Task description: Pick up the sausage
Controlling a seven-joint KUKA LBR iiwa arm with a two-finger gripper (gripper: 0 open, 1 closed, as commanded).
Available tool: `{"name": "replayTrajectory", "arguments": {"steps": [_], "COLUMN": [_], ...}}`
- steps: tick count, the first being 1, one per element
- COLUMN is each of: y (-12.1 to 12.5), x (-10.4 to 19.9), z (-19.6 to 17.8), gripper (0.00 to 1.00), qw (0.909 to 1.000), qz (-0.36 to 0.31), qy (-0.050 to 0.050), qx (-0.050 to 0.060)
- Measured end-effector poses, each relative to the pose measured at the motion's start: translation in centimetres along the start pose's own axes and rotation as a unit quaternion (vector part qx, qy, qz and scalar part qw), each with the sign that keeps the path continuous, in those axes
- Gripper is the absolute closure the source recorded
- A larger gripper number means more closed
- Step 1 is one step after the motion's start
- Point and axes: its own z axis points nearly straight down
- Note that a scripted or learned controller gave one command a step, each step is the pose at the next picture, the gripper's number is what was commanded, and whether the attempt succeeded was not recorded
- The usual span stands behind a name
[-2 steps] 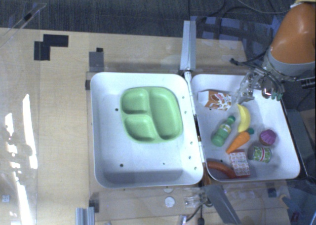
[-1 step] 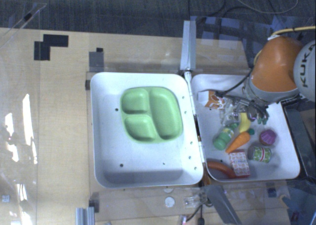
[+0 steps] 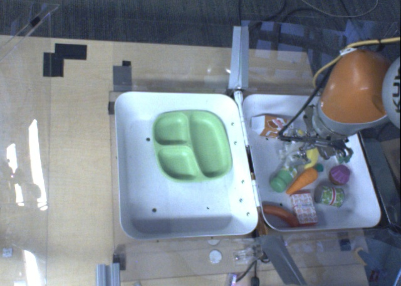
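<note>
gripper [image 3: 311,148] hung over right bin [image 3: 369,216], finger state can't be told, sausage [image 3: 279,212] left lying by bin's front edge

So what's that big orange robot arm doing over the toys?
The robot arm is reaching in over the right bin, which has toy food in it. Its end effector hangs above a carrot and a green bottle. It is meant to pick up the sausage, which lies at the bin's near edge beside a small red box, not touched. The left bin holds a green divided plate.
</note>
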Motion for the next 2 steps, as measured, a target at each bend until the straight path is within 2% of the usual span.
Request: {"name": "replayTrajectory", "arguments": {"steps": [1,2], "y": [-0.3,-3.9], "x": [1.8,-0.1], "z": [-1.1,1.9], "gripper": [1.0,1.0], "qw": [0.9696,0.9616], "qz": [-0.245,-0.274], "qy": [-0.002,-0.003], "qx": [0.001,0.002]}}
